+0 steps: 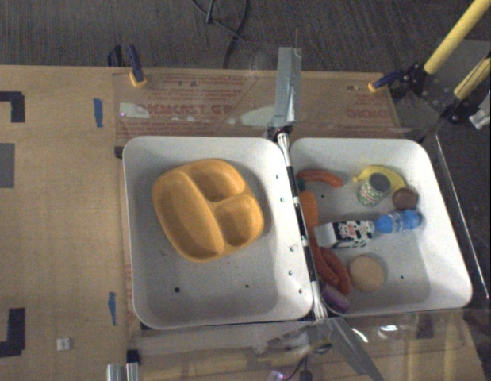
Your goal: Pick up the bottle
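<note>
The bottle [366, 228] lies on its side in the right bin [442, 244], near the bin's middle. It has a white body with a black cow pattern and a blue neck and cap pointing right. Nothing touches it from above.
Around the bottle lie a sausage [320, 178], an orange carrot-like piece [309, 209], a yellow cup with a can [377, 186], a brown round piece [404, 198], a tan disc [366, 273] and more sausages [333, 266]. The left bin [150, 292] bears a yellow divided plate [207, 209].
</note>
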`<act>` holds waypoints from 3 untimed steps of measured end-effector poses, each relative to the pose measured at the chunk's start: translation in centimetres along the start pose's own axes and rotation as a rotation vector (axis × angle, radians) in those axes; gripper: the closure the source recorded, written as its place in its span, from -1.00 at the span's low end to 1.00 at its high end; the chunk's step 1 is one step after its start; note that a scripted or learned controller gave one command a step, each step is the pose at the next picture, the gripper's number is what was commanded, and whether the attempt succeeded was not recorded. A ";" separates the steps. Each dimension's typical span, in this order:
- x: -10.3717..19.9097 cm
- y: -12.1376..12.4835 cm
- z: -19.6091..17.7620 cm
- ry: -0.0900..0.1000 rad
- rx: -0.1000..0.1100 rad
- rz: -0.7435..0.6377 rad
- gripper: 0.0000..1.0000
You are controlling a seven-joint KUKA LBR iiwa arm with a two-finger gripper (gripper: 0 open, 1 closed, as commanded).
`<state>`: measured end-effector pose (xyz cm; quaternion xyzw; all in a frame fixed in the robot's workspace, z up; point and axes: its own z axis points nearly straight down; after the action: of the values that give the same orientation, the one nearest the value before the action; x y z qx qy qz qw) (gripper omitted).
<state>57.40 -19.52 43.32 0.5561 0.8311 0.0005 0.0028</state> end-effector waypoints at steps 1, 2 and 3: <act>3.1 4.3 -0.3 -0.002 -0.002 -0.128 1.00; 1.5 0.3 12.3 0.002 0.003 0.229 1.00; -0.4 -2.9 18.1 0.003 0.004 0.351 1.00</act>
<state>54.94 -21.03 25.17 0.6927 0.7213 0.0001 0.0001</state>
